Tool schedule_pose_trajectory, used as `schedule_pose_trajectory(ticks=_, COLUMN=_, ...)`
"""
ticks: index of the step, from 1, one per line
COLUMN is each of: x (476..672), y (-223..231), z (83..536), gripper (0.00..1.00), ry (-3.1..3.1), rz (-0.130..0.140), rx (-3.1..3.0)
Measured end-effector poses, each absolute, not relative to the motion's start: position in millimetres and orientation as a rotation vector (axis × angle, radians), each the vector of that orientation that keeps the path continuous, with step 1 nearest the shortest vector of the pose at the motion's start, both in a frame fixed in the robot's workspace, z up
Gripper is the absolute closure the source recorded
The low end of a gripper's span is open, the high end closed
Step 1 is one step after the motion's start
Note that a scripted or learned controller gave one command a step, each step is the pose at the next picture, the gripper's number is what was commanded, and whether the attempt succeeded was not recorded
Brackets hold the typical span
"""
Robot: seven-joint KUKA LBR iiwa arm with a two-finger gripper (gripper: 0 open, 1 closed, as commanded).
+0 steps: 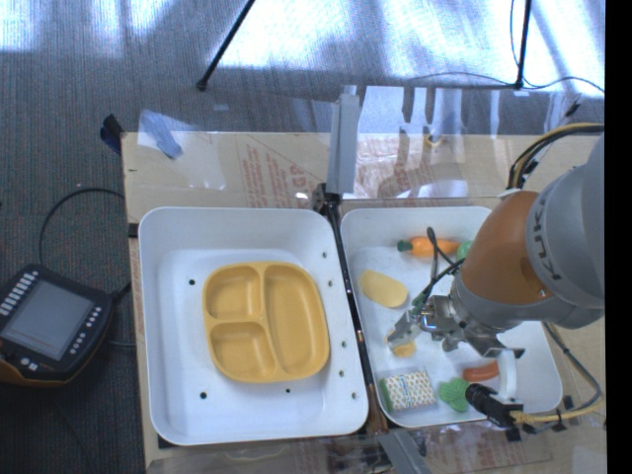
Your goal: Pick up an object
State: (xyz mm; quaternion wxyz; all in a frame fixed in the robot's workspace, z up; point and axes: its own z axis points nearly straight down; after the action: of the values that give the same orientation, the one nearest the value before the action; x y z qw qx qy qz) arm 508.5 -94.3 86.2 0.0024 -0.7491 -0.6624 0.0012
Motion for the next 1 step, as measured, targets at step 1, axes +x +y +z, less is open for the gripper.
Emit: schedule_pose_trajectory(ticks=1, x=550.8, y=-37.7, z=188.4, gripper=0.00, ry=-2.442, rz=-0.003, rx=-1.977)
